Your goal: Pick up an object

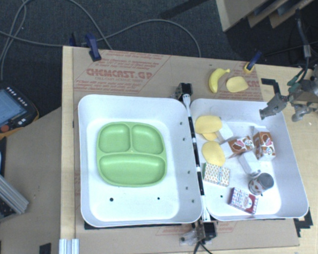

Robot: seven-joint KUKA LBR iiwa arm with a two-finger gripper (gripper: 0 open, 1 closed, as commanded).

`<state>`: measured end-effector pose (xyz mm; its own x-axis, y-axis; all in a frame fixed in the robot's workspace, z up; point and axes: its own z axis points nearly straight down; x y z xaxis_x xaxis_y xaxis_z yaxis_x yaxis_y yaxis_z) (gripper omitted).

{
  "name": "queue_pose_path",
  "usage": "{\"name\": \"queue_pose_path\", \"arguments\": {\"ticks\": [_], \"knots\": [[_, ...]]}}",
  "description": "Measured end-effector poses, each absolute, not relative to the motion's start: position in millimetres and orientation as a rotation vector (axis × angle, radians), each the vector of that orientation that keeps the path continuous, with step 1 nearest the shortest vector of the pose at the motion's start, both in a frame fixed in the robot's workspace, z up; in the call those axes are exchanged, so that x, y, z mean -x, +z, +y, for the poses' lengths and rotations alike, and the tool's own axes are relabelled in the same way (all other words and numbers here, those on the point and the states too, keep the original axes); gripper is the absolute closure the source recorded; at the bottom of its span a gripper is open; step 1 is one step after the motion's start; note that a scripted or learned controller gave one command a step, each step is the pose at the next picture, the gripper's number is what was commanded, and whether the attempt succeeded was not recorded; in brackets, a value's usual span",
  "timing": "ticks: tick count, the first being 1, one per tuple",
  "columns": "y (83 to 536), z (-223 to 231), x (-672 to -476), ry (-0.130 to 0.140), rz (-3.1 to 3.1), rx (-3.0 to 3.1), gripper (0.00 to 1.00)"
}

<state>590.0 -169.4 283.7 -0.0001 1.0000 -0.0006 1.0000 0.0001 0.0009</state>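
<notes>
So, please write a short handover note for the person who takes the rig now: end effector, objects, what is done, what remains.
End effector: above the far right corner of the right bin, nothing between its fingers.
Right bin holds two yellow pieces, small cartons, a patterned packet and a can.
Left bin holds a green divided plate.
A toy banana and another yellow piece lie on the board behind the bins.
Done: nothing picked.
Left: descend, grasp one object, lift.
</notes>
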Motion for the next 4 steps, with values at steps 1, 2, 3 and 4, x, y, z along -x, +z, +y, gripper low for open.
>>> {"name": "queue_pose_path", "arguments": {"ticks": [1,2,3,4], "knots": [[197,-224,-618.0,-0.001,2.222,-2.223,0.00],[99,-220,-624.3,0.010,2.224,-2.216,0.00],[90,-219,-623.0,0.012,2.227,-2.216,0.00],[98,-222,-622.3,0.007,2.221,-2.212,1.00]]}}
